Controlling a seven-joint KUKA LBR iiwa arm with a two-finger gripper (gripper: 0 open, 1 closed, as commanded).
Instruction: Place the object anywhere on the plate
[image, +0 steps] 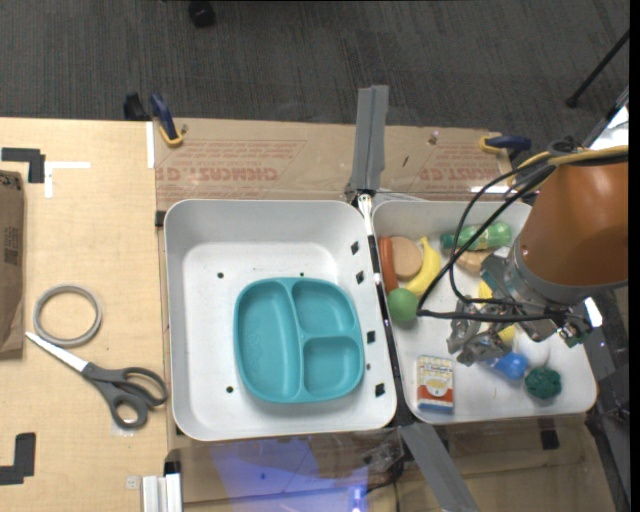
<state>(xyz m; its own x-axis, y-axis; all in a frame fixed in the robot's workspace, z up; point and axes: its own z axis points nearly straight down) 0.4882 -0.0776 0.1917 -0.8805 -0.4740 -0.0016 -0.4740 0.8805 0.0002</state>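
On a tan bench (90, 230) over dark carpet we see two white bins; the teal plate (298, 340) sits in the left one. The gripper (487, 338) hangs low over the right bin's (470, 400) toys, grip unclear. The small blue piece (510, 366) beside it looks light, rigid; we would pinch its sides.

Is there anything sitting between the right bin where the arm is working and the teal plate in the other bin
Only the two bins' adjoining walls lie between them, so whatever gets picked has to be lifted over. The teal plate has nothing lying on it, and the left bin's floor around it looks bare. The end effector hovers among the toys in the right bin.
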